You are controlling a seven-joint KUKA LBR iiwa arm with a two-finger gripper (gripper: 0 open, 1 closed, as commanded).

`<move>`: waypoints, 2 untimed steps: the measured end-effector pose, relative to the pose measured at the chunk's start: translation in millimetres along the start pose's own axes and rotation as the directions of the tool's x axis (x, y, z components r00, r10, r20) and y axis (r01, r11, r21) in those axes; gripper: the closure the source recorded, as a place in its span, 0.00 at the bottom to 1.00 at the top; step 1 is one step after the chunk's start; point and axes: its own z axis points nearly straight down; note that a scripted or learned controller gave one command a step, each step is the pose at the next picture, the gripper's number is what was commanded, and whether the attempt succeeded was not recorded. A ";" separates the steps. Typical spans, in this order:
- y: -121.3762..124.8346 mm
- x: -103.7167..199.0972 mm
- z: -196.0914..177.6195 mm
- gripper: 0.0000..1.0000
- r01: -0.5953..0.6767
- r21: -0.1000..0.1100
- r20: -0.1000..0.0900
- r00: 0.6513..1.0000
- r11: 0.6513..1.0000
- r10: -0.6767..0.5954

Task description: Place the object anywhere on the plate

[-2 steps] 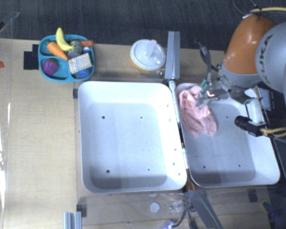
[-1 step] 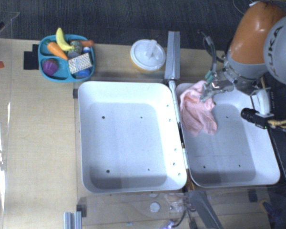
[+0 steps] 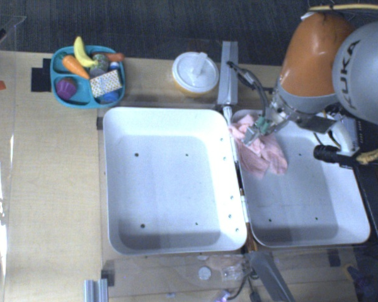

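At the near edge of the bench, below the bins, a small round clear cap [image 3: 205, 273] lies on the pale wooden bench top [image 3: 44, 200]. Above it sit the two shallow white plastic bins. The left white bin [image 3: 170, 181] is wide and square with rounded corners. The right white bin [image 3: 309, 200] touches it along one side.

In the far left corner of the right bin lies a soft pink crumpled cloth [image 3: 263, 151]. It is pale pink, with folds and uneven edges, and it spreads from the corner toward the middle of that bin. One part of it rests against the wall between both bins.

The grey arm with the orange band [image 3: 312, 46] comes in from the right and its two-finger gripper [image 3: 262, 126] is down on the upper part of the pink cloth. The fingers are close together and the fabric seems pinched between them, gathered up at that point.

Behind the bins stands a blue divided plastic plate [image 3: 85, 77] with a yellow toy banana [image 3: 82, 53], an orange toy carrot [image 3: 74, 66] and other small toys. Near it is a round white lid on a yellow cup [image 3: 195, 73].
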 end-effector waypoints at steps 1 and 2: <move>26.4 44.1 -4.3 1.00 0.390 -0.003 0.002 0.921 0.921 -0.390; 39.7 91.3 -17.1 1.00 0.717 -0.004 0.005 0.697 0.697 -0.717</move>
